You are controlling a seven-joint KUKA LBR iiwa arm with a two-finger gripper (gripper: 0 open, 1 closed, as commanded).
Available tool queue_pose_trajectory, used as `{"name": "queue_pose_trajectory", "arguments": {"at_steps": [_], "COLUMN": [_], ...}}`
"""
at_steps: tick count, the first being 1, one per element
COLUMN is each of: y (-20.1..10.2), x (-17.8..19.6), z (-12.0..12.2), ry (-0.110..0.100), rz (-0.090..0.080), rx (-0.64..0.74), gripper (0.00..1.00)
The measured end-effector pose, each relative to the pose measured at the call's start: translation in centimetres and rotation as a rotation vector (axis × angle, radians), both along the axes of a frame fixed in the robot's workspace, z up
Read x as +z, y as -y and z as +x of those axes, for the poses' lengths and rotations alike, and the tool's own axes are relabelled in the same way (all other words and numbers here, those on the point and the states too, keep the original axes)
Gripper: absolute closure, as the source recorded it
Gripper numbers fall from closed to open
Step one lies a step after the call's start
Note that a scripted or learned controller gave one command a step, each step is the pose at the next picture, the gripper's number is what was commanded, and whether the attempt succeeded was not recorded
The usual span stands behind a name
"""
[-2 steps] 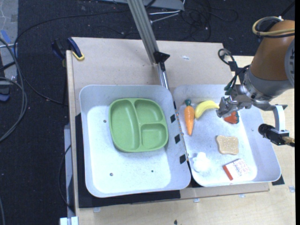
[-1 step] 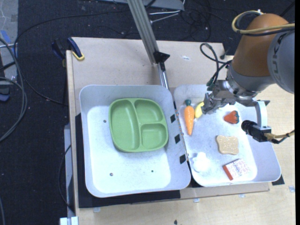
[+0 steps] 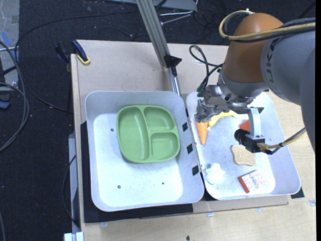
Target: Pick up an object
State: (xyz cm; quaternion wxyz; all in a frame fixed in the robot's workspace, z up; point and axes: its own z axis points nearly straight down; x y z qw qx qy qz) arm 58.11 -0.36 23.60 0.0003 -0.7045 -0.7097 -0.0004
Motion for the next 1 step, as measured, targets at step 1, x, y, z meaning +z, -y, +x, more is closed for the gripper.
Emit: {"name": "queue_pose_trajectory", "arguments": {"at_steps": [1], "y": [-4.41], "x": [-0.45], "z": [0.41], "ry": [0.000], "rz": [0.000], "rx": [0.000], "gripper": [1.00]}}
